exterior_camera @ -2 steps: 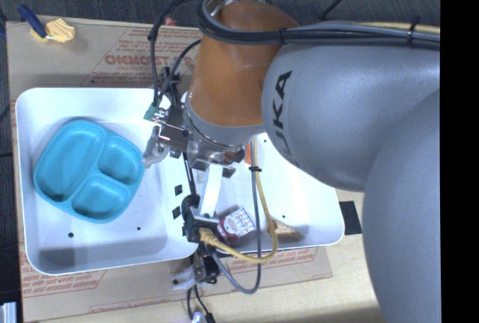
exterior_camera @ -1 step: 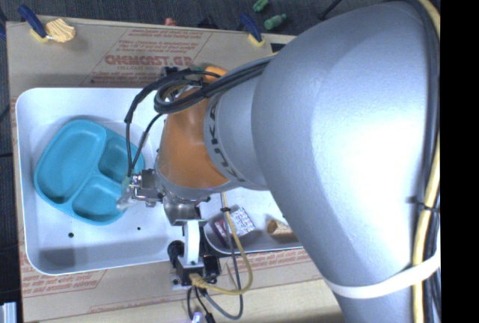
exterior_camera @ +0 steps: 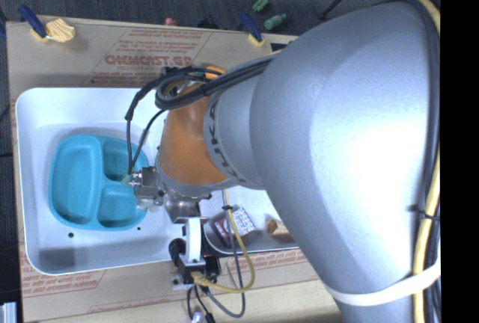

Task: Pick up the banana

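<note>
- You see the grey arm filling the 3 o'clock side, its orange band over the left white bin.
- A blue divided tray lies in that bin toward 9 o'clock.
- The gripper hangs at the tray's 3 o'clock edge; you cannot tell how its pincer stands.
- You cannot make out the banana; the arm covers much of the bins.
</note>
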`<state>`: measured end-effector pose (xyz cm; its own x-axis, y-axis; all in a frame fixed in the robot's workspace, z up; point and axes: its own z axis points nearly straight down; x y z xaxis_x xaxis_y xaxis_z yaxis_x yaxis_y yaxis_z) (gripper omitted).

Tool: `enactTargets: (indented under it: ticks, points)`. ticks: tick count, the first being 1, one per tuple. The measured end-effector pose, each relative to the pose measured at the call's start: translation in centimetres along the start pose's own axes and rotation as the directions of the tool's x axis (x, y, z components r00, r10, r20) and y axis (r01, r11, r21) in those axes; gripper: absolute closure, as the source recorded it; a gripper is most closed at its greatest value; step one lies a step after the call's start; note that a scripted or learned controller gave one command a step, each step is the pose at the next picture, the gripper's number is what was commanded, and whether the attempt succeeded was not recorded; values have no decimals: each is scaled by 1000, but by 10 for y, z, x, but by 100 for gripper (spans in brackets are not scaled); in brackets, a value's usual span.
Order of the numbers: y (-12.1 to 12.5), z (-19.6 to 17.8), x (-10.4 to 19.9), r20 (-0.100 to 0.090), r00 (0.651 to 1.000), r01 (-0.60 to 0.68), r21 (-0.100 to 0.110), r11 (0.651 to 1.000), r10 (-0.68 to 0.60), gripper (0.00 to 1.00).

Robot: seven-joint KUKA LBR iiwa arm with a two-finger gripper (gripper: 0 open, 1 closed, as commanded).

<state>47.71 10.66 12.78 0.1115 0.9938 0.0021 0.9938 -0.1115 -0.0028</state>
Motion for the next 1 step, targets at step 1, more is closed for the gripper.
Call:
enactTargets:
  ticks: [1]
  points:
    - [-12, 31, 88, 4, 994, 114, 3, 994, -114, 100]
